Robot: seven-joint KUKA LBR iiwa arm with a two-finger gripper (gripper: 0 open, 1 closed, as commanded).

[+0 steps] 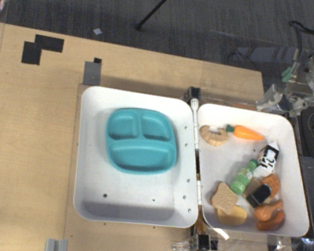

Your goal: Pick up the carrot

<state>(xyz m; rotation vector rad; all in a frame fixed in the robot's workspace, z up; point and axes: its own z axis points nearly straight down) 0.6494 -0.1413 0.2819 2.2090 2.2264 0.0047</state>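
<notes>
Zero progress so far as I can tell: the carrot (246,133) lies untouched near the right bin's (297,169) far edge, beside a bagel-ish thing (213,136), while the tool (300,83) hangs outside the bin, grip state unreadable.

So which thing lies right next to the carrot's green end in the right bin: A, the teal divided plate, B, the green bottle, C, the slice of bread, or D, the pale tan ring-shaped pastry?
D: the carrot lies near the far wall of the right bin, and its green end points at the pale tan ring-shaped pastry just beside it.
</notes>
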